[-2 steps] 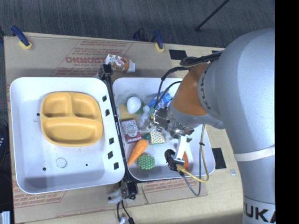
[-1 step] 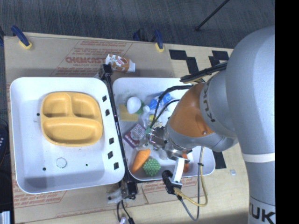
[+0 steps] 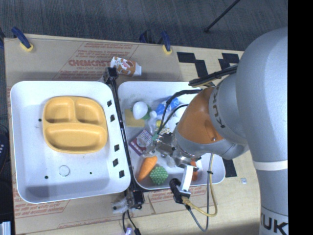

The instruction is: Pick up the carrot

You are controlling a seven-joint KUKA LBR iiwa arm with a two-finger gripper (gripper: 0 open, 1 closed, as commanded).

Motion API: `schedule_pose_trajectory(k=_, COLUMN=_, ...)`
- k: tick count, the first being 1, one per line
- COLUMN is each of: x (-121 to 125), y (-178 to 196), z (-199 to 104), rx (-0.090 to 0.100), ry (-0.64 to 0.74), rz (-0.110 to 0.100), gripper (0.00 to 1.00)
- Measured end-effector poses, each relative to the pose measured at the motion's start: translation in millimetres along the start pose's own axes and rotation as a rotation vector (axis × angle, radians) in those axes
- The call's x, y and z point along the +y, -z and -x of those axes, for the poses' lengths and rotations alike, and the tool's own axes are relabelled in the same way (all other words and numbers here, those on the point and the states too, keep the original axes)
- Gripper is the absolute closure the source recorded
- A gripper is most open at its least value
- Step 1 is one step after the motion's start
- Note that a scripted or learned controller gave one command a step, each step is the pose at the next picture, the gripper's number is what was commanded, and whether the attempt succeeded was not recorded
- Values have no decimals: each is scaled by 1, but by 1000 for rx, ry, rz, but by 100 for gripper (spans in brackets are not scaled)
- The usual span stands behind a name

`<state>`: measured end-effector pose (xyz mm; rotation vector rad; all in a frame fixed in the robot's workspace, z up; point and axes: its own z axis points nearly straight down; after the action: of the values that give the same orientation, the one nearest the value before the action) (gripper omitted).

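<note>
Carrot (image 3: 147, 167) lies near right bin's (image 3: 128, 93) front edge beside green toy (image 3: 158, 175); end effector (image 3: 164, 143) overhead, grip state unclear; descend along its length, clear of toy.

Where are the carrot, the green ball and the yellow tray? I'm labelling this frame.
carrot (image 3: 146, 167): camera view, middle of its orange body, right bin.
green ball (image 3: 158, 175): camera view, centre of its bumpy top, beside the carrot.
yellow tray (image 3: 75, 123): camera view, ridge between compartments, left bin.

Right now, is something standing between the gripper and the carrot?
Nothing visible lies between them. The carrot lies uncovered in the right bin, beside the green ball. The gripper sits just above it, and its fingertips are hidden.
</note>
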<state>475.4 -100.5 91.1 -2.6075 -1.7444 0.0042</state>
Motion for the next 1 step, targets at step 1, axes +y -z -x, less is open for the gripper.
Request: schedule_pose_trajectory(k=1, x=0, y=0, z=1, rx=1, ry=-440, rz=0, gripper=0)
